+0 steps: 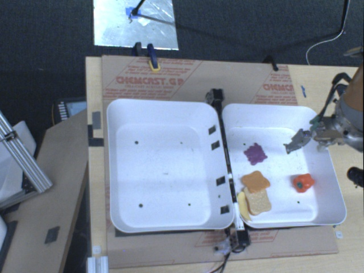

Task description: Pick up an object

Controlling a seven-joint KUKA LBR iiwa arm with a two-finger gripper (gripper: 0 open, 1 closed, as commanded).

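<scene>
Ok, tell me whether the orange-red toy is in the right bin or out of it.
In: the orange-red toy lies on the right bin floor.

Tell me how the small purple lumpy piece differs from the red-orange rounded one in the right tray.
The purple lumpy piece looks flat and knobbly with ragged edges; the red-orange rounded piece looks plump and smooth. The purple one sits nearer the divider, the red-orange one nearer the outer wall. Both lie loose in the right white bin.

left bin (pixel 122 118) | foil sheet (pixel 135 16) on floor | aluminium rail (pixel 20 158) at left edge
</scene>
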